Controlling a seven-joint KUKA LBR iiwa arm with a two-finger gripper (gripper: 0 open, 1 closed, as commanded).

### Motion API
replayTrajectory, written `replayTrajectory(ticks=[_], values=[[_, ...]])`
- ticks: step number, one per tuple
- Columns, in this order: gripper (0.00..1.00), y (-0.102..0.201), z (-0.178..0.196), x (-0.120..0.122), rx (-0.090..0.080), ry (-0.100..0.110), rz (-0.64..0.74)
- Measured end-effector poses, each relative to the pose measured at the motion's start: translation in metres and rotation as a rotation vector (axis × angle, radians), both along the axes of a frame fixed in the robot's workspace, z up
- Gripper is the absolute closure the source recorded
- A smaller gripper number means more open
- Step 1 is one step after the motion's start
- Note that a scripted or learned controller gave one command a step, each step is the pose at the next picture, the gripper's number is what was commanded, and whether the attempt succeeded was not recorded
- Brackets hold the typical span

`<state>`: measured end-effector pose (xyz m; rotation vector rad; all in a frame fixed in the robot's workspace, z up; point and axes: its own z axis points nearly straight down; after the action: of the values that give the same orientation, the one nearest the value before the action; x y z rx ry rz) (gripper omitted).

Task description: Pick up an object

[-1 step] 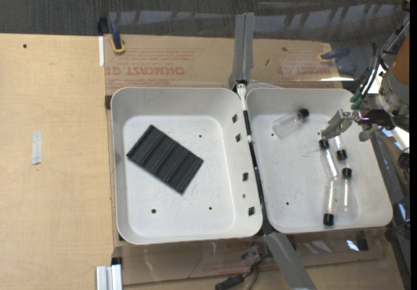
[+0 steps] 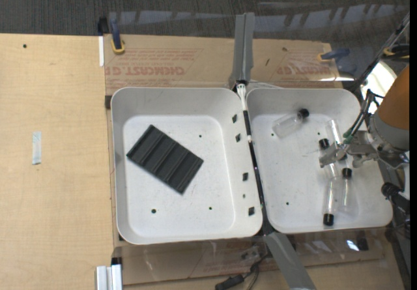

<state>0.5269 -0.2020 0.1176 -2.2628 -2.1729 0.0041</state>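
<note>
Two shallow white bins sit side by side on the bench; the left bin [image 2: 124, 152] holds a dark ribbed rectangular panel [image 2: 164, 158], lying flat and turned at a slant, its long edges running from upper left to lower right; it lies toward the left half of that bin, well apart from the divider between the bins. The right bin [image 2: 287, 210] holds several clear plastic tubes with black caps; one tube [image 2: 288, 124] lies near the upper middle of the bin, its black cap at the upper right end; another tube [image 2: 329, 135] lies nearer the right wall, with a black cap at its lower end; two more tubes [image 2: 337, 196] lie close together toward the lower right, roughly upright in the view, one ending in a black cap near the bin's front rim. The arm [image 2: 394, 113] reaches in from the right, its orange band at the edge of the view; the gripper [image 2: 340, 155] hangs low over the right bin among the tubes, just beside the second tube and above the lower pair; whether its fingers are spread or closed cannot be told from this view, nor whether anything lies between them.
</note>
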Motion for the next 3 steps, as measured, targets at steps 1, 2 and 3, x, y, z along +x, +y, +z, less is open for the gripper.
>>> replayTrajectory(ticks=[1,2,3], values=[[0.0,-0.008,-0.029,0.022,0.008,0.0,0.013],[1.0,-0.012,-0.022,0.02,0.004,0.003,0.007],[1.0,0.022,0.087,0.035,-0.002,0.0,-0.015]])
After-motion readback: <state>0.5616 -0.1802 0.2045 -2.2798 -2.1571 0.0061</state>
